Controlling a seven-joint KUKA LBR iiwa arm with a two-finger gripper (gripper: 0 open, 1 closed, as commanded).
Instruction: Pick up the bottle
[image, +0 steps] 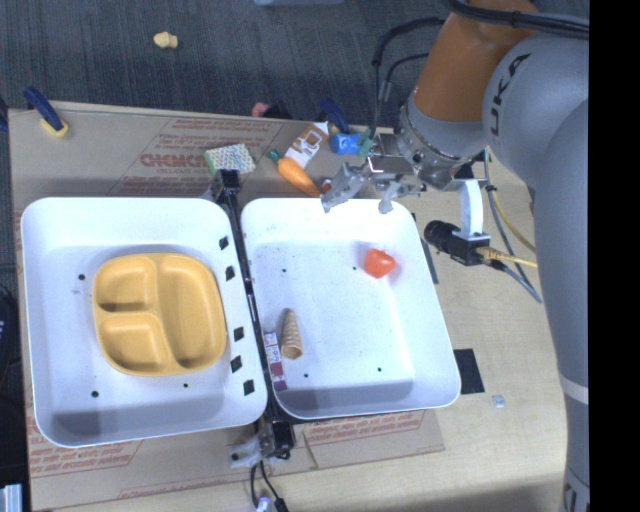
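Observation:
A small white and orange bottle (306, 146) lies on the cardboard behind the bins, outside both of them. An orange carrot-like piece (297, 176) lies just in front of it. My gripper (357, 200) hangs over the back rim of the right bin (430, 330), to the right of the bottle and apart from it. It is open, with its two fingers (329, 200) spread and nothing between them.
The right bin holds a red-orange toy (378, 263) and an ice cream cone (289, 334). A yellow divided plate (159, 312) sits in the left bin (50, 230). A green patterned block (229, 158) and a blue object (347, 143) lie near the bottle.

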